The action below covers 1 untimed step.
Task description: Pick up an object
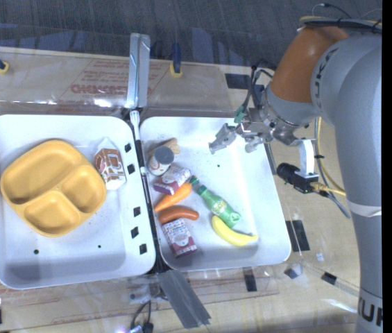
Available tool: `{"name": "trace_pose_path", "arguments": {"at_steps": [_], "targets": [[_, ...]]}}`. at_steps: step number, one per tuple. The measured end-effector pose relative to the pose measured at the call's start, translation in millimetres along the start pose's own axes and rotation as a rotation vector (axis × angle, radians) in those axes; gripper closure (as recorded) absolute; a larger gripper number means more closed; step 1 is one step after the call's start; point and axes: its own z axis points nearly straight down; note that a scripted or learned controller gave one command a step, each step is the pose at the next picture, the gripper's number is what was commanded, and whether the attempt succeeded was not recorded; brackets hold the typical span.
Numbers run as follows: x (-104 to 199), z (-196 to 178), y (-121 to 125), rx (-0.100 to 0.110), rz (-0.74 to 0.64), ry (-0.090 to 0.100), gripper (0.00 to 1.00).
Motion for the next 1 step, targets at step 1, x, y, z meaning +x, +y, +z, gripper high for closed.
{"name": "trace_pose_path", "arguments": {"at_steps": [1], "targets": [[25.9, 65.0, -110.7, 0.002, 0.147, 0.0, 0.0]]}}
